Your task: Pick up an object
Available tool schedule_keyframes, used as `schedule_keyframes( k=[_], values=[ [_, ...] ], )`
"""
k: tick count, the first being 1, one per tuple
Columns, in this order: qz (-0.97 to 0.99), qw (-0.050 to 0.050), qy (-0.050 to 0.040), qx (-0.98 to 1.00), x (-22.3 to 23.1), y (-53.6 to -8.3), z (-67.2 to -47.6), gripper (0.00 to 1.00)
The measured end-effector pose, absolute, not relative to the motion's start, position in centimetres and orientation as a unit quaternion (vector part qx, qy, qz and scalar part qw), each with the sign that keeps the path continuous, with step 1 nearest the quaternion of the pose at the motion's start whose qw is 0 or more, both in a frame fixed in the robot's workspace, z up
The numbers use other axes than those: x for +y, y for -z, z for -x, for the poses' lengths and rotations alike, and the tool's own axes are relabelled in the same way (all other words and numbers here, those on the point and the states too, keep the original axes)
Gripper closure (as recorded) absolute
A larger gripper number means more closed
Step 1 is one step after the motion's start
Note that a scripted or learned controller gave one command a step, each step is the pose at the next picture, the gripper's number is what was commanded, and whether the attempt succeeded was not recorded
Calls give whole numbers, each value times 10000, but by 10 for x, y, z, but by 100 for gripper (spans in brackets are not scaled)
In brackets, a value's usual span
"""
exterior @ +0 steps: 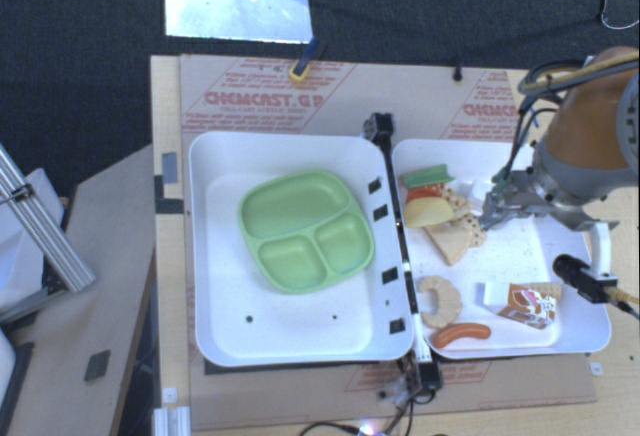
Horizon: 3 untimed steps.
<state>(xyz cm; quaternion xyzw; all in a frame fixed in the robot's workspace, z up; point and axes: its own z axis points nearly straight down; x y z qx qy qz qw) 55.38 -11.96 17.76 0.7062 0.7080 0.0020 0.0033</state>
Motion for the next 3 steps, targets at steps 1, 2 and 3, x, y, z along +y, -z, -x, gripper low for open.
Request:
schedule_keyframes(
  k=[1,2,3],
  values=[
    [-7056,29,-19,7086,-120,-228,-555,100],
    [-7036,0,-12,7106,-64,-237,-546,100],
    [-7030,-6,-14,7111,-4,-239,-544,100]
  ],
)
